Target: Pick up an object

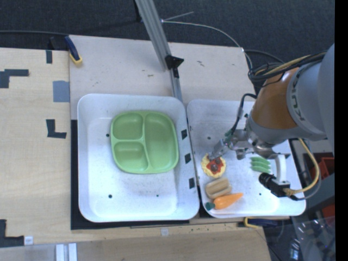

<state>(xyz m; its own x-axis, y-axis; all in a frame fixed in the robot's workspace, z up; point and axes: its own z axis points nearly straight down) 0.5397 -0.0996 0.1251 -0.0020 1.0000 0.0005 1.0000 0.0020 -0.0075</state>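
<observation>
We see two white bins side by side on the bench (pixel 125 72). In the left bin (pixel 89 145) a green plate (pixel 144 142) with three compartments lies flat, toward the bin's upper middle, and a few dark specks dot the floor below it. The right bin (pixel 206 118) touches the left along their shared rims. A grey pole (pixel 155 29) slants down from the top to the bins' junction. A blue-and-yellow clip (pixel 73 50) lies at the bench's upper left. Dark tape marks (pixel 54 128) sit on the wood at left.
</observation>
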